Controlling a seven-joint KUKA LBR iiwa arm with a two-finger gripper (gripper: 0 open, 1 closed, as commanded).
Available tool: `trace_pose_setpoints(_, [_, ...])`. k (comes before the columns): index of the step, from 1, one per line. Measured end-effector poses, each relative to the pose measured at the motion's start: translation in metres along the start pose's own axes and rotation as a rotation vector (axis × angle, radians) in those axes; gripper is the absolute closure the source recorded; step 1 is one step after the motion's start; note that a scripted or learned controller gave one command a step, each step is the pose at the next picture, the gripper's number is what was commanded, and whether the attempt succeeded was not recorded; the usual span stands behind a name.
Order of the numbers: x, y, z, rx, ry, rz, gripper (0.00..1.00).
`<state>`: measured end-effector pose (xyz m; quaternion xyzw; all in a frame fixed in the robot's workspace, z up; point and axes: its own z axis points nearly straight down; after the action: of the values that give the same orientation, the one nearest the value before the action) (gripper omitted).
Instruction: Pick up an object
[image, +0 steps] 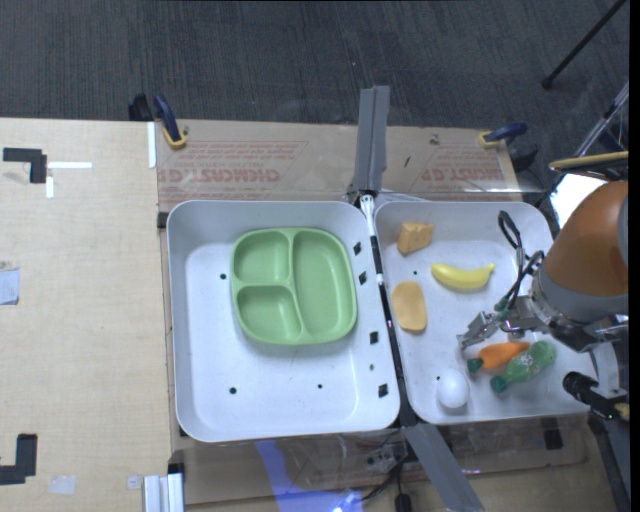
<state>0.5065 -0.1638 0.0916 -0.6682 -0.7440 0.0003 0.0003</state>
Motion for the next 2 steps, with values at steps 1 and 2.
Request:
trace_pose_setpoints(1, [-0.0006,0.0002,-0.0089,0.0,0.0,0.003,1.0])
trace_pose_setpoints(2, [-0.0006,0.0002,-0.0089,0.0,0.0,0.003,0.0])
